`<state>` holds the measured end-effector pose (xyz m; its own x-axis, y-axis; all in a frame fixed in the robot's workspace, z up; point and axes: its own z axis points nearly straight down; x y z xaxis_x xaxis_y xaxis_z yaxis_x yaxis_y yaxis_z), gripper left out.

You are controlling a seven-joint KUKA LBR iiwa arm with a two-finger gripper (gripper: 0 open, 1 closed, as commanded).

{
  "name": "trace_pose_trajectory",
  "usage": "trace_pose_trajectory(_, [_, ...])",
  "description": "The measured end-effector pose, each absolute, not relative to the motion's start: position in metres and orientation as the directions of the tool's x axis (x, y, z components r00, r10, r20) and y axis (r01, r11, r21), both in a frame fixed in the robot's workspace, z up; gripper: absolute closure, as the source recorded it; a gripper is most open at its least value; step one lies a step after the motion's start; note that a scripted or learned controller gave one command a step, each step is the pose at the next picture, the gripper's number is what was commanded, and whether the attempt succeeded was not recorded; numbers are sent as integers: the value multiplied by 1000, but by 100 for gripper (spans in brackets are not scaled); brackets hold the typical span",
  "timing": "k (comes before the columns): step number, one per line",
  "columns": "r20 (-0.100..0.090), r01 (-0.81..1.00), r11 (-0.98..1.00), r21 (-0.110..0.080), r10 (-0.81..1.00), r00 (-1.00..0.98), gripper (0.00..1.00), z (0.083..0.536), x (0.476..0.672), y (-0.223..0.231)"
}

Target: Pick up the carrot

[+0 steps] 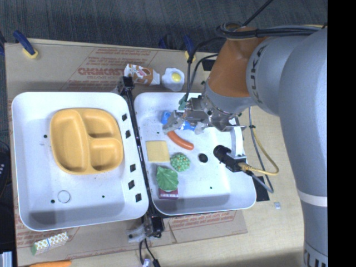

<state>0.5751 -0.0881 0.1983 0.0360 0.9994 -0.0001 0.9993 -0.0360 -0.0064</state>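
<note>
Scanning left to right, you see the left bin [22, 149] holding one yellow divided tray [86, 139]. The right bin [245, 196] holds one cheese slice [157, 151], one leafy green piece [167, 178] on a small dark red packet, one green bumpy ball [179, 162], one carrot [181, 141], one blue item [166, 117] and one small dark disc [203, 158].

The carrot lies flat near bin centre, its long axis running from 10 to 4 o'clock. The gripper [192, 117] hangs just at the carrot's 1 o'clock, close above it. You cannot tell from this angle whether its fingers are spread or closed; wrist hardware hides them.

Risks, as judged: the blue item sits beside the gripper at 9 o'clock, so a descent off-line may catch it instead. The carrot is round and slim, so an off-axis pinch may roll it toward the ball at its 6 o'clock.
</note>
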Motion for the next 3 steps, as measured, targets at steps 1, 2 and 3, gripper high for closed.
trace_pose_trajectory(1, [0, 999, -33, -6, 999, 33, 0, 91, 600, -92])
trace_pose_trajectory(2, [-1, 1000, -29, -7, 1000, 29, 100, 101, 600, -92])
trace_pose_trajectory(3, [-1, 956, -293, -4, 956, 293, 100, 237, 551, -47])
